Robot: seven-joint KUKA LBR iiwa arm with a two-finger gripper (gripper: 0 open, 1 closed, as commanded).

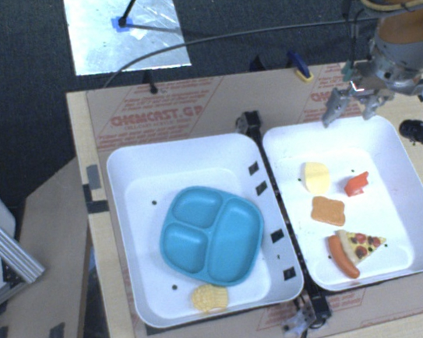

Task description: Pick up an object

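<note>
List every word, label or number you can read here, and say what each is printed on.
"CHEMCAST GP": red print on the brown board under the bins, behind the left bin.
More red print on the same board, behind the right bin and along its front edge: too small and blurred to read.

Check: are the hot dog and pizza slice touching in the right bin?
Touching. The camera view shows the hot dog lying against the pizza slice, no white bin floor between them.

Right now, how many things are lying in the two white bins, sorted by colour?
Blue: 1, divided plate
Yellow: 2, corn piece, cheese block
Orange: 1, bread slice
Red: 2, small red piece, sausage
Mixed colours: 1, pizza slice
Total: 7
</note>
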